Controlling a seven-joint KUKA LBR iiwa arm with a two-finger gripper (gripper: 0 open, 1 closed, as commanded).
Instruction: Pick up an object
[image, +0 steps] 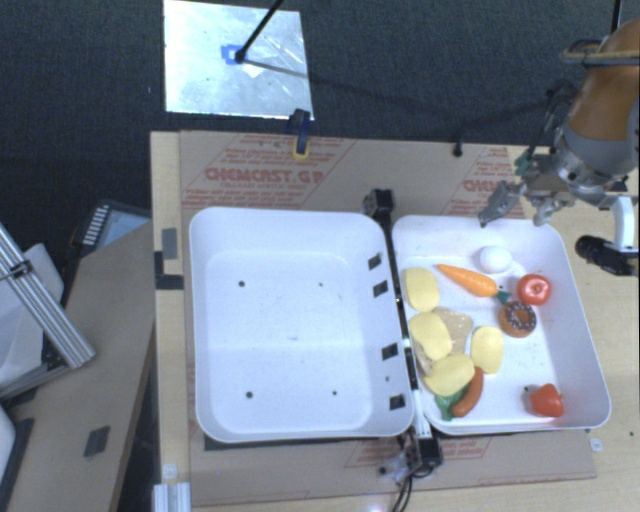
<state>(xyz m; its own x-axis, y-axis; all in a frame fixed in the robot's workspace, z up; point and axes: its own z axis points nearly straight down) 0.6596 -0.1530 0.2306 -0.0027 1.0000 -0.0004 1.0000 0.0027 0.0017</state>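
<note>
Nothing is picked yet: the gripper (518, 204) is poised at upper right, jaws spread, above the egg (493, 259)

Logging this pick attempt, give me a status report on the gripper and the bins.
Two-finger gripper open, above right white bin's far rim, holding nothing. Round white egg nearest below. Orange carrot beside it.

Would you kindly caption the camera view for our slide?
Gripper open above the right bin's far rim; toy foods, including a carrot, lie inside.

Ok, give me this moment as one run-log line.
gripper: open, above right bin far rim | holding: nothing | nearest: white egg | left bin: unused
</note>
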